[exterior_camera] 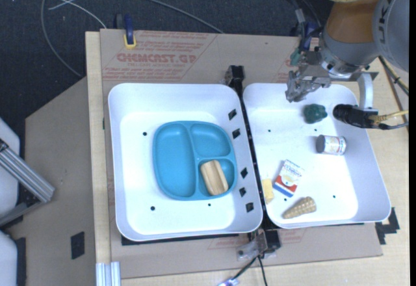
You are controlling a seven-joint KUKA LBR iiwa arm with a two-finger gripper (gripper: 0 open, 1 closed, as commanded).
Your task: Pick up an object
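At the near edge of the right bin (354, 190), a tan ridged cone (300, 207) is seen lying on its side, with its tip pointing right. Just beyond it, a small yellow piece (267, 190) is found against the bin's left wall. Beside that lies a flat packet (288, 179) printed in red, white and blue.

In the left bin (130, 138), a blue divided plate (185, 161) is set near the middle. A pale wooden block (214, 176) is held in its near right compartment.

Farther back in the right bin, a small white jar (331, 144) is laid on its side toward the right wall, well apart from the packet. Beyond it, a dark teal lump (315, 113) is seen; it is possibly a soft crumpled thing, though the view is too coarse to be sure.

The pincer (299, 91) is placed over the far rim of the right bin, just beside the teal lump and to its left. How far the pincer is open cannot be told, since its tip is small and blurred against the bin wall. Every object named is seen resting on a bin floor or the plate.

Both bins are carried on a pale brown worktop (169, 57). A blue clamp (130, 34) is fixed at its far left edge.
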